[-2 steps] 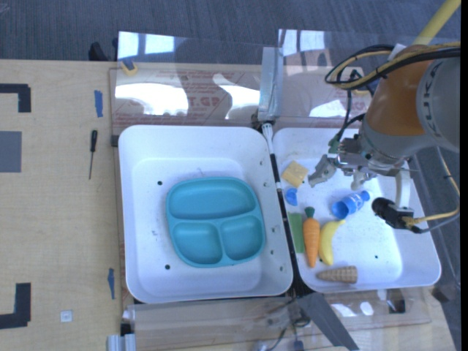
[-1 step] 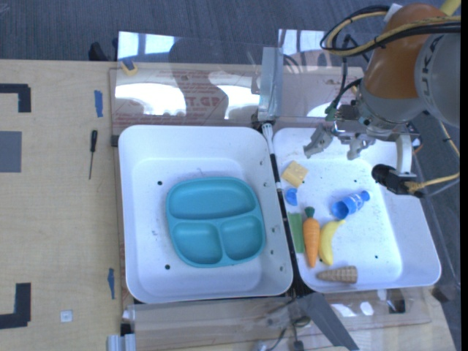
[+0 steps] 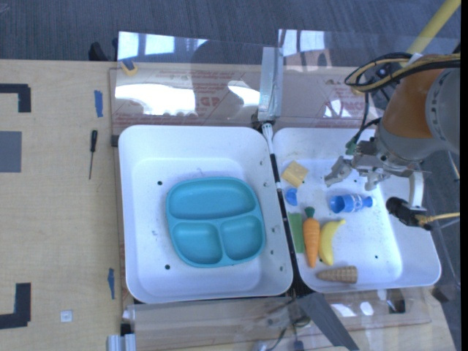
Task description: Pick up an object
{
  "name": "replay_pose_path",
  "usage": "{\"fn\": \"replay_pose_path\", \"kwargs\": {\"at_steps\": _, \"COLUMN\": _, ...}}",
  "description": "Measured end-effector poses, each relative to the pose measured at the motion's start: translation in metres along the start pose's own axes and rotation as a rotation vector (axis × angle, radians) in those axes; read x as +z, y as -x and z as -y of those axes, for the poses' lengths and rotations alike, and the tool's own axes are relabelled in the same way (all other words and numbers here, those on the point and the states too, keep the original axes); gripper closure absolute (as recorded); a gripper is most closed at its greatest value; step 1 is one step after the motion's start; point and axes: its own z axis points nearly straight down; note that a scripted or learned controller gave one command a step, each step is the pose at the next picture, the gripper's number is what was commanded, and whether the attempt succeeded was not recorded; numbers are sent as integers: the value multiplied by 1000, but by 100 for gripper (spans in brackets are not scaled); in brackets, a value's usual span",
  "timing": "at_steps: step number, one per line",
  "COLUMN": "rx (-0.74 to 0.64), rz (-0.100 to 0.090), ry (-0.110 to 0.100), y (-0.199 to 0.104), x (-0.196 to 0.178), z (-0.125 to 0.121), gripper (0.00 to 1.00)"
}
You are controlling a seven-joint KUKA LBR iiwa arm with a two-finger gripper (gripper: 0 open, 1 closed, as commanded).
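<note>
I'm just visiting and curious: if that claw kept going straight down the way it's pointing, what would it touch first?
Probably the blue bottle, lying just below the gripper in the right bin. Depth is hard to judge from this slanted view, so it might instead land on the bare bin floor just beside the bottle.

Blue bottle [image 3: 349,203] lying in right bin [image 3: 420,265]

Two white bins side by side. Left bin [image 3: 139,196] holding a teal divided plate [image 3: 215,220]. Right bin [image 3: 417,258] with a yellow block [image 3: 295,174] at the far left, blue bottle [image 3: 349,203] mid-bin, carrot [image 3: 311,240] touching a banana [image 3: 329,240], and a waffle cone [image 3: 338,274] at the near edge. Gripper [image 3: 357,175] hanging spread apart just beyond the bottle, nothing between the fingers.
</note>
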Motion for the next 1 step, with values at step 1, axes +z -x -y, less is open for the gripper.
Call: {"fn": "replay_pose_path", "kwargs": {"at_steps": 1, "rx": -25, "rz": -2, "ry": 16, "y": 12, "x": 19, "z": 54, "gripper": 0}}
